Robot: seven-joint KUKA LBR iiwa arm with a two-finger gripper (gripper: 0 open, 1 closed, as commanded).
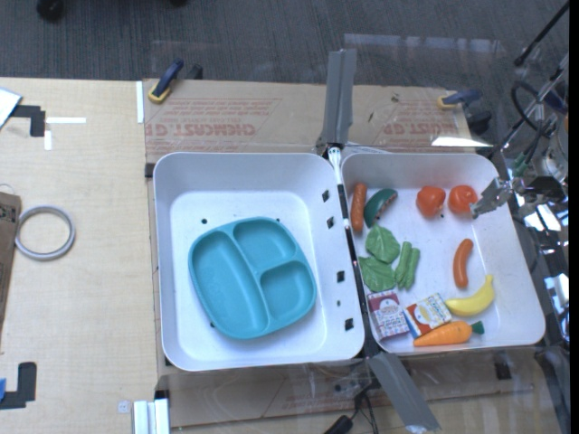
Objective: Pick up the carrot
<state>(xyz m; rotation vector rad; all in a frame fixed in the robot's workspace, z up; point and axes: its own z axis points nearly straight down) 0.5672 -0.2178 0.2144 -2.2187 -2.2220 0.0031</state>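
Grey carpet lies beyond the table point(72, 188), which carries two white bins side by side. Inside the right bin point(529, 269), the carrot point(443, 334) rests along the near wall, just below the banana point(473, 300). At that bin's far right corner the hand point(493, 197) hovers beside a tomato point(462, 199), grasping nothing; how wide it stands I cannot tell.

Two bins are set side by side. In the left bin point(172, 242) a tray point(251, 277) is laid. In the right bin point(516, 269) a carrot point(443, 334) is placed at the front wall, with a banana point(474, 300) just behind it to the right and two cartons point(407, 315) touching it on the left. Leaves point(380, 256) are found left of centre, two tomatoes point(447, 200) near the back wall, and a sausage point(462, 262) between tomatoes and banana.
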